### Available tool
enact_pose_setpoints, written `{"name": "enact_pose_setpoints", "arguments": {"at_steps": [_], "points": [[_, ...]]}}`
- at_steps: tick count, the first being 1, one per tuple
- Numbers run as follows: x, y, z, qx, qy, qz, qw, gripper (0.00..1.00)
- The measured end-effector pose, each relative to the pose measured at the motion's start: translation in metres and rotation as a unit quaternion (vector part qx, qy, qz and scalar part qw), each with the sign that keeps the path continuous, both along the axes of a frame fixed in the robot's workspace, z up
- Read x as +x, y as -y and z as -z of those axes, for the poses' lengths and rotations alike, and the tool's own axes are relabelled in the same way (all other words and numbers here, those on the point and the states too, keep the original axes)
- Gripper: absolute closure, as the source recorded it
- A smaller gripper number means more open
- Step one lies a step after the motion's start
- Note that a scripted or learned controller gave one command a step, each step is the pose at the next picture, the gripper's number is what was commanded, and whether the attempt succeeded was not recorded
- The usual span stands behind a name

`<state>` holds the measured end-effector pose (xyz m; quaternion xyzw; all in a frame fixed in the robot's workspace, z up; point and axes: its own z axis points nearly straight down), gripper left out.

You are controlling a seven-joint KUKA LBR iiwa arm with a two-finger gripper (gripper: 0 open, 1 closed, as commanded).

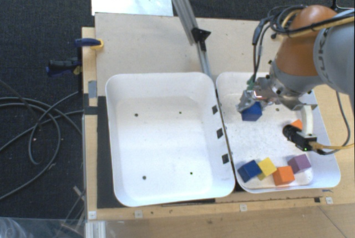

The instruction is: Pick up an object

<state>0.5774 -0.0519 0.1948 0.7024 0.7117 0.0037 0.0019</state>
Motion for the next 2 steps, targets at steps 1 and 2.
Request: {"name": "enact_pose_setpoints", "arguments": {"at_steps": [1, 2], "points": [[-0.046, -0.066, -0.010, 0.0007, -0.004, 0.000, 1.0000, 1.00], [0.025, -0.140, -0.047, -0.0001, 0.001, 0.000, 1.0000, 1.00]]}}
